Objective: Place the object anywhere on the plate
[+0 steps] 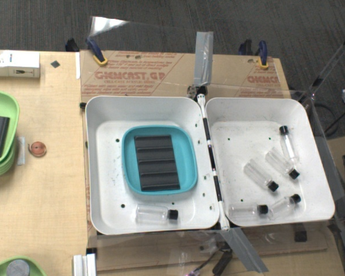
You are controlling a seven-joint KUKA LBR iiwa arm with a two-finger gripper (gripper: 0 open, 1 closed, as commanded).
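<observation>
Left bin point(98, 171): a shallow white bin with rounded corners, set on the left of the pair; small dark holes are seen in its floor.
Plate point(187, 154): a square teal plate with rounded corners, laid in the middle of the left bin; a black ribbed insert point(156, 163) is seated in it.
Vial beside the plate point(156, 214): one clear vial with a black cap, laid on its side on the left bin's floor, just below the plate's near edge and apart from it. It is not on the plate.
Right bin point(310, 125): a matching white bin, touching the left bin along a shared middle edge.
Vials in the right bin: five clear, black-capped vials are laid on their sides. One point(287, 141) is near the upper right, two point(283, 163) point(260, 175) are in the middle, and two point(287, 202) point(248, 210) are near the front edge.
Bench surface: the bins rest on a brown cardboard sheet point(161, 73) with red print, held at the rear by two blue-and-yellow clamps point(96, 49) point(262, 55). A pale wooden table top point(40, 211) lies to the left.
Items on the wooden top: a stack of green trays point(6, 148) at the left edge, a white box point(14, 65) at the rear, and a small round copper-coloured piece point(37, 149).
Room: dark grey carpet point(161, 10) lies beyond the bench.
Gripper: its state cannot be told from this view.
</observation>
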